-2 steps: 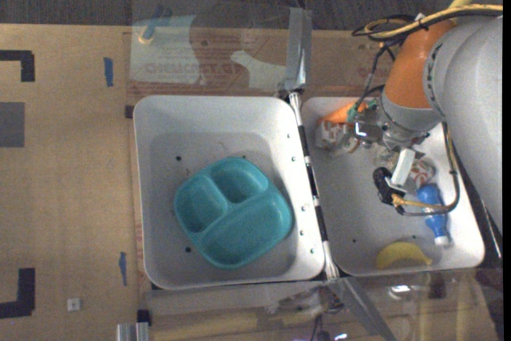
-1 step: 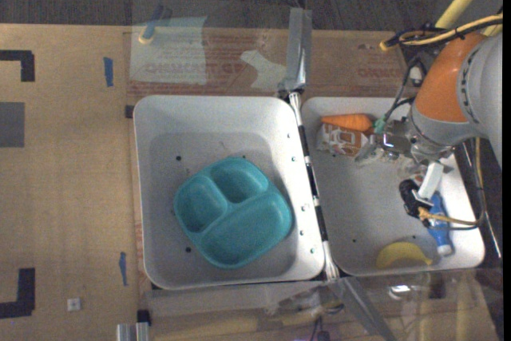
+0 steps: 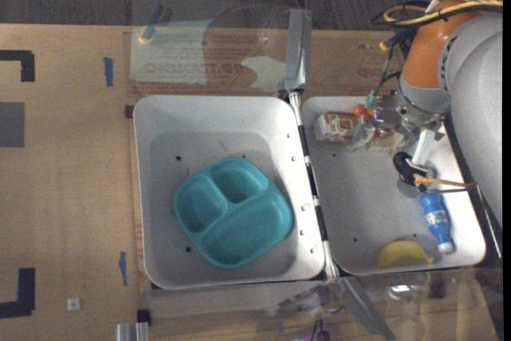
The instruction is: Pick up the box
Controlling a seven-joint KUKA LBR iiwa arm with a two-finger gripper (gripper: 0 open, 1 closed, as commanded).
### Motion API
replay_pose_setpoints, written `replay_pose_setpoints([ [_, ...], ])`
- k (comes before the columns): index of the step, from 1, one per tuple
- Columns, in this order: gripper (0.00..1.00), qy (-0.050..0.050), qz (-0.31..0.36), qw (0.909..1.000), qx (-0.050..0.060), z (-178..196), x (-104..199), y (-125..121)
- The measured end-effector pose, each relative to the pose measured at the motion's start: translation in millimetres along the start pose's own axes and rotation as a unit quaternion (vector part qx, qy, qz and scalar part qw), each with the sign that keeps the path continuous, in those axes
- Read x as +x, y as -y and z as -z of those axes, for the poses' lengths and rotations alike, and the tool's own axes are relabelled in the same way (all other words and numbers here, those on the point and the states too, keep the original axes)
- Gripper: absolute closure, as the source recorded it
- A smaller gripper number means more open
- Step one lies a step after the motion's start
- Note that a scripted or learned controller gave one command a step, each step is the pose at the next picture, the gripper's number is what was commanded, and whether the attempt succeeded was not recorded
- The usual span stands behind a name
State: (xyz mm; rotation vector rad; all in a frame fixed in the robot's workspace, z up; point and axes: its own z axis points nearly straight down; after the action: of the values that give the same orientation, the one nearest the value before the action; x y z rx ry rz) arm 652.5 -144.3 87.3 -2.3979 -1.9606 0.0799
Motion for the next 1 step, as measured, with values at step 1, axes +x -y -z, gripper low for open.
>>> replay_pose_setpoints([
  [1, 0.0, -0.004, 0.075, 0.9971, -0.006, 0.1, -11.2, -5.2],
])
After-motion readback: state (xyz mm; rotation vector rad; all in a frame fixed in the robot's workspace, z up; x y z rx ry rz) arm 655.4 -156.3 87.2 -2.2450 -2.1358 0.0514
